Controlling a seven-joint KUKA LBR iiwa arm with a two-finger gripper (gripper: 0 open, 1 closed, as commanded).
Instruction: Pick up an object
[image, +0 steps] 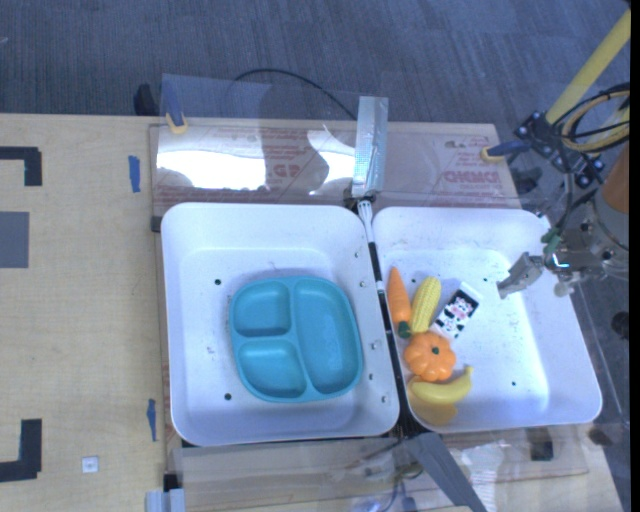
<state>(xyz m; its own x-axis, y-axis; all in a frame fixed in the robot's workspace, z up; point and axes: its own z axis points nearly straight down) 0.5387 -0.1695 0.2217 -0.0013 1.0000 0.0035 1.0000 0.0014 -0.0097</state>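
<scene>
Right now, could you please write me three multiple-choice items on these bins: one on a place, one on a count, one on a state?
1. Where does the blue divided plate lie?
A. left bin
B. right bin
C. on the bench

2. How many compartments has it?
A. two
B. three
C. five

3. How is the pumpkin placed?
A. alone in a corner
B. on the plate
C. touching the banana

Answers: 1 A, it sits in the left bin. 2 B, three wells show. 3 C, the pumpkin rests against the banana in the right bin.
</scene>
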